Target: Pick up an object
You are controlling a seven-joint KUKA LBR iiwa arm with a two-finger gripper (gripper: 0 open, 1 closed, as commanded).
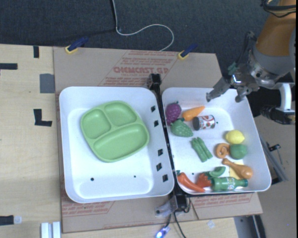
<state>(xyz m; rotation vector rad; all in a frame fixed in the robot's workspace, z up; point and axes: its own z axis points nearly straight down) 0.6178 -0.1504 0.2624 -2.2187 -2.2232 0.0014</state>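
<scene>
The hand (227, 89) hangs over the far right corner of the right bin (255, 128), its two fingers spread apart with nothing between them. One finger slants down to the left over the bin's back rim; the other points down by the right wall.

Nearest below and to the left of the hand lie a small orange carrot (193, 113) and, just beside it, a little can (205, 122) on its side. Both look like light, rigid plastic toys. The carrot is narrow and tapered, so closing across its thicker middle seems the safest hold. The can is round and probably slick, likely to roll unless pinched across its short width.

A little further left sit a purple grape bunch (173, 111) and a green leafy piece (181, 129), touching each other. Below the hand, toward the near side, are a yellow lemon (234, 136), a green bean bundle (201, 149) and a green bottle (228, 184) among crowded pieces at the bin's front edge. The lemon stands slightly apart and offers a firm, rounded grip.

Well to the left, the other bin holds a green divided plate (114, 131).
</scene>
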